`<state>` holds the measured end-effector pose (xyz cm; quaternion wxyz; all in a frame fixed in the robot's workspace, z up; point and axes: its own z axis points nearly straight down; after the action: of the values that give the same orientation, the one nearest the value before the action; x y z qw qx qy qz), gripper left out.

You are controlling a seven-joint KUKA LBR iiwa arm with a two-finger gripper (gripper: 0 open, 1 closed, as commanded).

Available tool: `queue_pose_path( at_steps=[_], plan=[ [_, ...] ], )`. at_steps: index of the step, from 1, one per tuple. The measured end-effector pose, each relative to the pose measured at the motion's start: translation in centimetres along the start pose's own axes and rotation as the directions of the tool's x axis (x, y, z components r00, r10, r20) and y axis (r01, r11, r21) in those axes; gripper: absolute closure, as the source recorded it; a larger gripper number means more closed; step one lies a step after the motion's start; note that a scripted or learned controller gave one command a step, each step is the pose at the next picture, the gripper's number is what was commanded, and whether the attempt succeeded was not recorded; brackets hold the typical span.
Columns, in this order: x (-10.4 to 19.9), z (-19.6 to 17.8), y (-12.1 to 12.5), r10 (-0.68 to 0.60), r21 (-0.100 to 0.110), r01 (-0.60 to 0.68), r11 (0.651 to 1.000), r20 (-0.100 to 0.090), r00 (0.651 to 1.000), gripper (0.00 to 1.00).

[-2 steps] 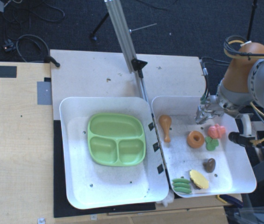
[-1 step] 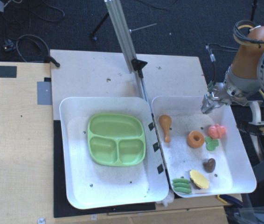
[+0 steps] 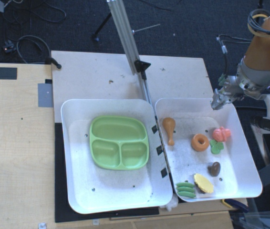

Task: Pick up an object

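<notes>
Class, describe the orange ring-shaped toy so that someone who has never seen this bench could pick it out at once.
Look at the right bin of the two white bins, the one without the green plate. Near its middle lies the toy doughnut, between the drumstick to its left and the pink and green toy to its right. It is the only orange ring with a hole through its centre.

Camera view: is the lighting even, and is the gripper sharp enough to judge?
Camera view: lighting is soft and even, with faint shadows under the green plate and the donut; no strong glare on the white bins. The gripper is small and slightly blurred, too unclear to judge.
</notes>
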<state>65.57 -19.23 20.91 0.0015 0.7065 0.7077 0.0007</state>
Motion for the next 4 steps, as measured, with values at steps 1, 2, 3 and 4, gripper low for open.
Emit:
queue_pose_path(
  at_steps=[1, 2, 3, 4],
  plan=[
    [-0.1, -4.6, 0.1, -0.001, -0.001, 0.001, 1.000, 0.000, 1.000, 1.00],
    [4.5, -5.2, -1.4, -0.003, 0.005, 0.003, 1.000, -0.003, 1.000, 1.00],
    [9.7, -4.6, -4.6, -0.002, 0.008, 0.002, 1.000, -0.004, 1.000, 1.00],
    [13.6, -3.6, -6.5, -0.001, 0.009, 0.001, 1.000, -0.003, 1.000, 1.00]
  ],
)
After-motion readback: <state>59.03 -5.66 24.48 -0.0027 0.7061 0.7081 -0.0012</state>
